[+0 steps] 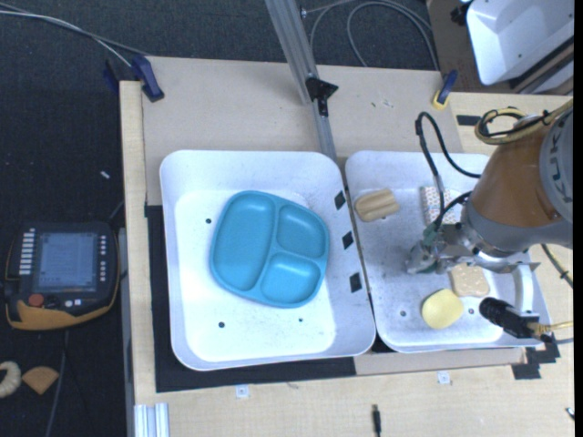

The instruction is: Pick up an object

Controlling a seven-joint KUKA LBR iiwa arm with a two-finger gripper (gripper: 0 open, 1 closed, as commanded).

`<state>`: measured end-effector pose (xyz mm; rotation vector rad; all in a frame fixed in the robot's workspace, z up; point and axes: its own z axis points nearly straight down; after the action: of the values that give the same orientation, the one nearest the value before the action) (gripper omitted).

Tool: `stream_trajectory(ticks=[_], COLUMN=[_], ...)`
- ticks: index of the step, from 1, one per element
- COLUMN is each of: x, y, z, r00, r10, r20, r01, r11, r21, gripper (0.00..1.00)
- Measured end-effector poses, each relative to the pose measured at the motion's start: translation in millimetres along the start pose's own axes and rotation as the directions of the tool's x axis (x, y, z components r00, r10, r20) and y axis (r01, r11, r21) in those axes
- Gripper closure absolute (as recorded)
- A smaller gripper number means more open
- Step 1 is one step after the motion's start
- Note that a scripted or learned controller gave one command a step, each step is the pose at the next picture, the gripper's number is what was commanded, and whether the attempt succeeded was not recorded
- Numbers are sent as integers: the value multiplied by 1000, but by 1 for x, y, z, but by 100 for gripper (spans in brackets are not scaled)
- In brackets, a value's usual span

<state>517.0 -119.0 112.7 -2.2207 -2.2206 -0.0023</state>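
Note:
My gripper (426,260) is low over the floor of the right bin (393,289), near its middle. A tan square cracker-like piece (470,282) lies just right of it, and a yellow rounded object (442,309) lies just below it toward the front. A tan bread-roll shape (375,205) rests at the bin's back left. A pale patterned wafer (434,200) lies at the back, partly behind the arm's cables. Nothing shows between the gripper's tips from this angle.
The left bin (182,244) holds a blue divided plate (270,247). The orange-banded arm (519,189) covers the right bin's right side. A metal post (305,62) rises behind the bins. A pendant (62,276) lies off the bench at left.

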Motion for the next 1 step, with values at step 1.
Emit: stream_trajectory(ticks=[1], x=[9], y=[4], z=[-47], r00=[1000], r10=[-2], r20=[2], r01=[2], r11=[1000], r21=[-3], gripper=[100])
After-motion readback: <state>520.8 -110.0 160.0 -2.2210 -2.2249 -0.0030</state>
